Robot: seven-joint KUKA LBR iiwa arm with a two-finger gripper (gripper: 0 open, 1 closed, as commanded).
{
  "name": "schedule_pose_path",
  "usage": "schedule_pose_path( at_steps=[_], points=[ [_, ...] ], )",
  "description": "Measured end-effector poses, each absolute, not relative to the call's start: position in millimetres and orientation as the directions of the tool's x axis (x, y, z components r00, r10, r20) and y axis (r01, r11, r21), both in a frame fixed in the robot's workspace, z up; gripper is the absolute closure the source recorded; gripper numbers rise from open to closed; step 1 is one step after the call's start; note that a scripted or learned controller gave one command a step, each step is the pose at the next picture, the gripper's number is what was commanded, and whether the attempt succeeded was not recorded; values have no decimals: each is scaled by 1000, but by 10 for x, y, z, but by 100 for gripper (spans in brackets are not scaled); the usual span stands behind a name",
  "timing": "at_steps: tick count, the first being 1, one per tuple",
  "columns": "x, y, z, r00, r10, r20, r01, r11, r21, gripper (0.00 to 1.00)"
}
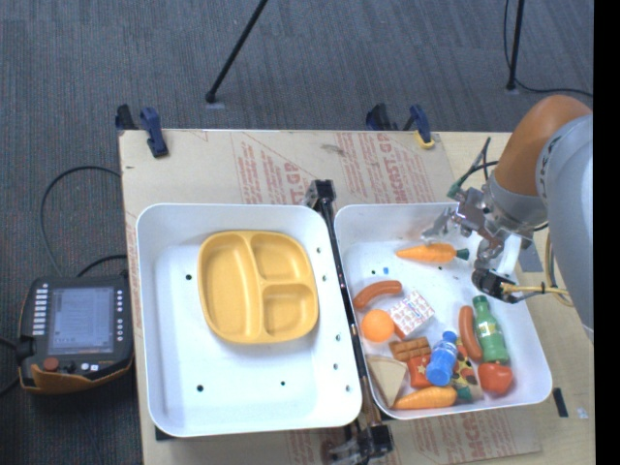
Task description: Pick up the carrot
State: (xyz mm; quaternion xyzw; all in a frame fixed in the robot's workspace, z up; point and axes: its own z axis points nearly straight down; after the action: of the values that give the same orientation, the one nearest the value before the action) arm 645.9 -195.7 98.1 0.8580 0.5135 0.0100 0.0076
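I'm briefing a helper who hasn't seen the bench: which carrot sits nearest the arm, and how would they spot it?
Look in the right bin, at its far end near the arm's tool. The carrot lies there flat and alone on white floor, its green tip toward the arm. The other carrot lies at the near rim, crowded among food toys.

Arm (567, 177) cut off at right frame edge. Gripper (477, 235) detail too small to resolve near carrot (426, 254). Toys around blue bottle (442, 358) overlap, partly hidden. Desk (242, 168) front edge cropped at bottom.
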Motion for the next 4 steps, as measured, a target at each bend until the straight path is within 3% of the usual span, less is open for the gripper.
schedule_pose_path(
  at_steps=[1,2,3,4],
  points=[
    [6212,-1617,937,589,808,8,808,-589,11,0],
    [5754,-1495,872,699,715,-1,715,-699,-4,0],
    [5749,-1496,966,699,715,-1,715,-699,-8,100],
    [5948,-1586,2183,832,555,0,555,-832,-1,100]
  ],
)
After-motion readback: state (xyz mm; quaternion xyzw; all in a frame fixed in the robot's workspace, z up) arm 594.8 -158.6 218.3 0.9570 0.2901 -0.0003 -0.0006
